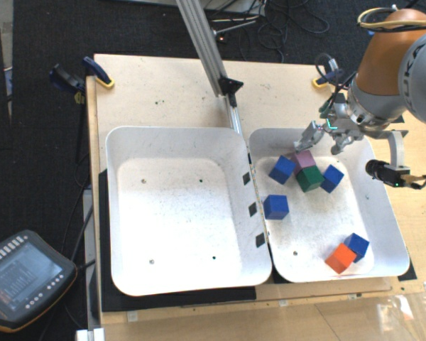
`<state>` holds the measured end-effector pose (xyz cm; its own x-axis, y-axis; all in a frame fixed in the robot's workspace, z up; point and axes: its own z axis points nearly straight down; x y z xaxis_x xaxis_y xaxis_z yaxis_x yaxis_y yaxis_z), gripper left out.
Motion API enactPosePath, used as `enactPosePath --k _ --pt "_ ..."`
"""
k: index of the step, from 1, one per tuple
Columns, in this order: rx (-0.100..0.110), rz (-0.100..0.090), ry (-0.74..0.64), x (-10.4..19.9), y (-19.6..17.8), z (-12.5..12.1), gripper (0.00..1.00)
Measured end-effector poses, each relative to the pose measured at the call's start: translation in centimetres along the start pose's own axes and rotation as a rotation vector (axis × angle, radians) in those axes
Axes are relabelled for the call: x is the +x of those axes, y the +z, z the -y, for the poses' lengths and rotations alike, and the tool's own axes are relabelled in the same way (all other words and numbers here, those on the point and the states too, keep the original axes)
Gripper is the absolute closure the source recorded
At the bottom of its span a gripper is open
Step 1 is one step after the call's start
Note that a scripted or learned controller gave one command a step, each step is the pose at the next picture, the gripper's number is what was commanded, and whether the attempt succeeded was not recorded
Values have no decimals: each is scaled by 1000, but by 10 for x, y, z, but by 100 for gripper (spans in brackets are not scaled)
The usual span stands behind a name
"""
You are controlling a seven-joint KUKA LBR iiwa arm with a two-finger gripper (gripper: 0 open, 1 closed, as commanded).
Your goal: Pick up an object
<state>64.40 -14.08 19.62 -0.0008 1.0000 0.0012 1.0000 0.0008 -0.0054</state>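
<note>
My gripper hangs over the back of the right bin, its fingers spread open with nothing between them. Just below it lies a cluster of blocks: a pink block, a green block, a blue block to their left and another blue block to their right. A third blue block sits alone nearer the bin's left wall. Toward the front right, an orange block touches a blue block.
The left bin adjoins the right one along a shared divider. A slanted metal pole comes down to the bins' back junction. Clamps sit at the bench's back corners, and a teach pendant lies at the lower left.
</note>
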Motion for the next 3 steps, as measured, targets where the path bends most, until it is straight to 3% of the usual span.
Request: enactPosePath --k 1,2,3 --pt "-3 1 -2 0 -3 -1 0" --pt "0 1 1 1 47 10 0" --pt "-23 5 -1 0 76 4 0"
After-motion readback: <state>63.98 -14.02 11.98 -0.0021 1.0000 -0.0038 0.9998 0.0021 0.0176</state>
